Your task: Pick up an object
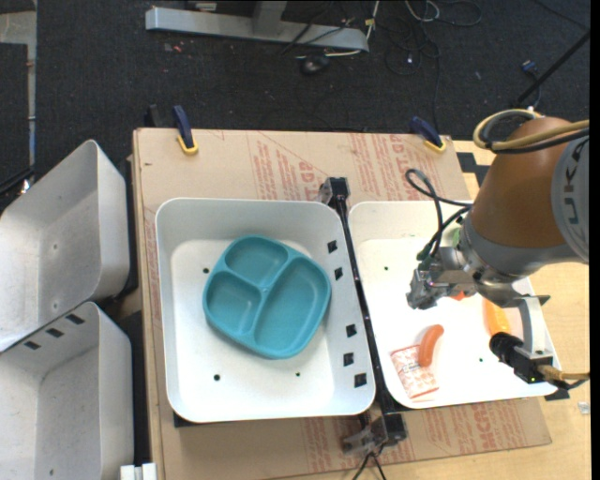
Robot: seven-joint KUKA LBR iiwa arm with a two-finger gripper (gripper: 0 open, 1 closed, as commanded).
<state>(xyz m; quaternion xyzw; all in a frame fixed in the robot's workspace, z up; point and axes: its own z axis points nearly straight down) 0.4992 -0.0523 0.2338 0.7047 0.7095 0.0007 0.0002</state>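
Nothing is seen held by the end effector (opening cannot be told); an orange sausage is found near it, ungrasped.

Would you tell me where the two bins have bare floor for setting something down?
Right bin: the back strip between its rear wall and the gripper is bare. Left bin: a strip between the teal plate and the near wall. Crowded: the right bin's front, with the orange sausage, the packet and an orange piece.

A robotics lab: clamped cardboard table, white bins, robot arm, loose floor cables.
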